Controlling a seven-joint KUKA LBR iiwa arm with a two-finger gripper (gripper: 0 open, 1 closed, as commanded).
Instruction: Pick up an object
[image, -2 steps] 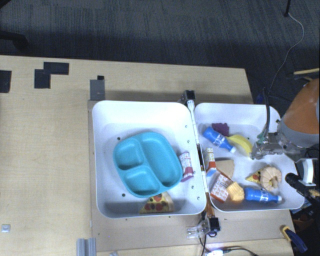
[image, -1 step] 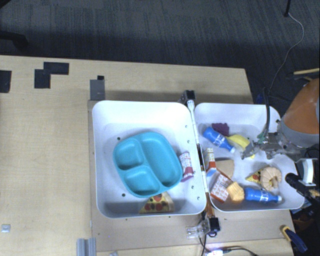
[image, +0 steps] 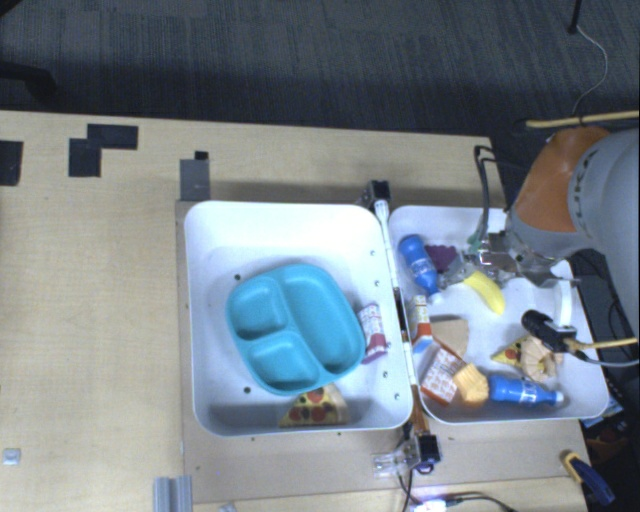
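The gripper (image: 497, 257) hangs low over the right bin (image: 590, 400), near its far side; whether it is open or closed I cannot tell from above. The nearest candidate is the yellow banana (image: 486, 291), lying just beside it toward the near side, its long axis slanting from far-left to near-right, with the blue bottle (image: 417, 262) off to the left

Right bin (image: 590, 405), candidate items: blue bottle (image: 417, 262) lying at upper left beside a purple piece (image: 443, 258); yellow banana (image: 486, 290) slanted at centre; second blue bottle (image: 521, 391) flat along the near wall; orange block (image: 470, 383); red-and-white packet (image: 438, 377); pizza slice (image: 522, 353).
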